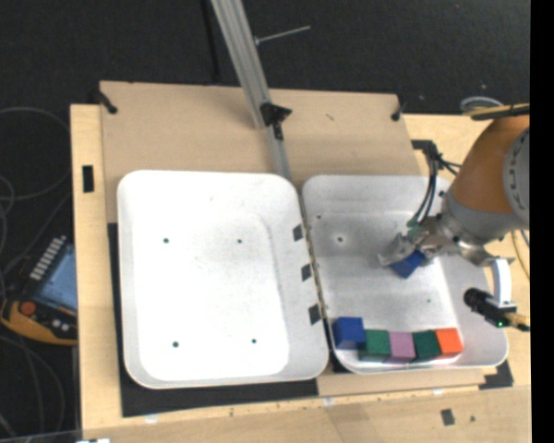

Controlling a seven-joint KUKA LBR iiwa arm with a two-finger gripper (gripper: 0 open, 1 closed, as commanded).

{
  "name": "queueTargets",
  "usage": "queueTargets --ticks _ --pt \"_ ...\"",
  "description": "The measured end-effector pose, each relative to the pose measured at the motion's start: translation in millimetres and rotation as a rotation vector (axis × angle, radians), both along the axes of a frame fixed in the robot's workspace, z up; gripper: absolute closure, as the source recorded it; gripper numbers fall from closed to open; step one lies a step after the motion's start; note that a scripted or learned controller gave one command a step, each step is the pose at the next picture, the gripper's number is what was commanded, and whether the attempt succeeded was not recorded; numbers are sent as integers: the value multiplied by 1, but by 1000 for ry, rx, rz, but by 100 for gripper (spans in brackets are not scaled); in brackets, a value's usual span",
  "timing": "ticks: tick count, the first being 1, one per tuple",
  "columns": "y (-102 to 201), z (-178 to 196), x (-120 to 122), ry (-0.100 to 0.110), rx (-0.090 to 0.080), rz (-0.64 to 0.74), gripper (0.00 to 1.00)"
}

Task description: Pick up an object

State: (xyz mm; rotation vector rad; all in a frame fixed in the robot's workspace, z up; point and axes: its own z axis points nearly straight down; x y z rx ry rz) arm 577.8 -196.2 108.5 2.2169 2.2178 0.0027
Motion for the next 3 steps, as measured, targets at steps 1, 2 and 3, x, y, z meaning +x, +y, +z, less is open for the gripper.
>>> queueTargets --ticks 1,2,3 --pt "122 92 12 -2 4 10 100" --pt "210 119 -6 2 6 10 100" --pt "256 97 11 6 3 6 100"
